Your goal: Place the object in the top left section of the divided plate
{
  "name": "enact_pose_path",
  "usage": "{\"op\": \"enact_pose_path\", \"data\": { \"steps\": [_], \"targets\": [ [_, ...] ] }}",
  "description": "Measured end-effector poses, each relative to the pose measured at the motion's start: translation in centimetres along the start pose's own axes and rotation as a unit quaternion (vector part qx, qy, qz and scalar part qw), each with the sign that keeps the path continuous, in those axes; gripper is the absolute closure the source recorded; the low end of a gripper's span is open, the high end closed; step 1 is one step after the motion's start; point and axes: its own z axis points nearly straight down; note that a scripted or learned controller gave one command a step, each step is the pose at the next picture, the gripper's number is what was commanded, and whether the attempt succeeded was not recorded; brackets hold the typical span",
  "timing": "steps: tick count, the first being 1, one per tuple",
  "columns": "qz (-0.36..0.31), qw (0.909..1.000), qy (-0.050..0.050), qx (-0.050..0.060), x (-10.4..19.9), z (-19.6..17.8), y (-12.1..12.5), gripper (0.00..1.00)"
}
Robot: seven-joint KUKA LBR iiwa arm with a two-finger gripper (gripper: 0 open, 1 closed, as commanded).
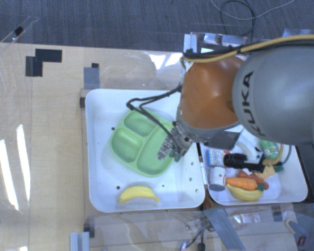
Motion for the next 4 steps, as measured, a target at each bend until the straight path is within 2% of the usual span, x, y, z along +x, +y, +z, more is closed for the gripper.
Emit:
{"op": "enact_pose_path", "data": {
  "steps": [1,2,3,4],
  "targets": [
    [0.029,0.9995,-0.005,-0.008,0.2,11.9,-0.8,1.00],
    [0.070,0.9975,-0.001,0.000,-4.1,3.4,-4.5,1.00],
    [-0.001,0.9999,-0.008,-0.013,-1.3,12.4,-1.1,1.00],
    [-0.216,0.9763,-0.001,-0.001,-1.5,3.4,-3.7,1.00]
  ]
}}
